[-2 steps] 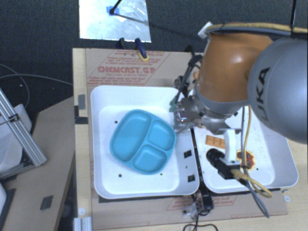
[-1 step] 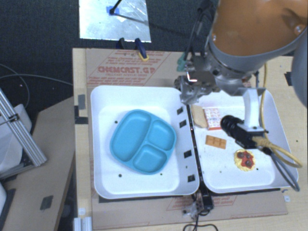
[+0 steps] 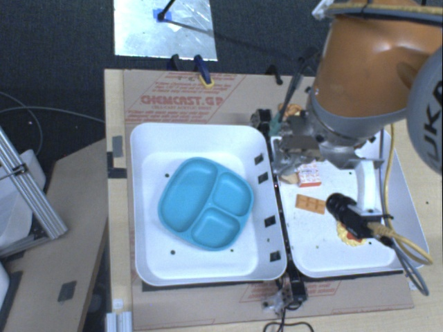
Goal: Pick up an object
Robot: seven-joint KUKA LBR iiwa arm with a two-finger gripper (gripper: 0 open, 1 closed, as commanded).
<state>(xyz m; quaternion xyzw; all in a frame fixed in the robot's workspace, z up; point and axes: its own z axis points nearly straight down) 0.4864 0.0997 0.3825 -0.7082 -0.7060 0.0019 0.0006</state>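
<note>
As I look down at a slant on the table (image 3: pixel 79 178), two shallow white bins lie side by side on a printed cardboard sheet (image 3: pixel 181 94). The left bin (image 3: pixel 149 258) holds one thing, a blue divided plate (image 3: pixel 206 203), which lies flat near the bin's middle with its three compartments facing up. The right bin (image 3: pixel 322 263) holds the smaller things. A red-and-white packet (image 3: pixel 310 176) lies near the bin's left wall, and a brown wafer-like block (image 3: pixel 310 203) lies just below it in my view, apart from it. A yellow-and-red item (image 3: pixel 349 236), partly hidden, lies farther right. The arm reaches in from the right and covers the upper part of the right bin. The gripper (image 3: pixel 289 149) hangs over that bin's upper left corner, close to the wall the two bins share and just above the packet. It is dark and blurred against the wrist, so I cannot tell whether it is open or closed. I see nothing in its grasp, and every pickable thing appears to rest on a bin floor.
</note>
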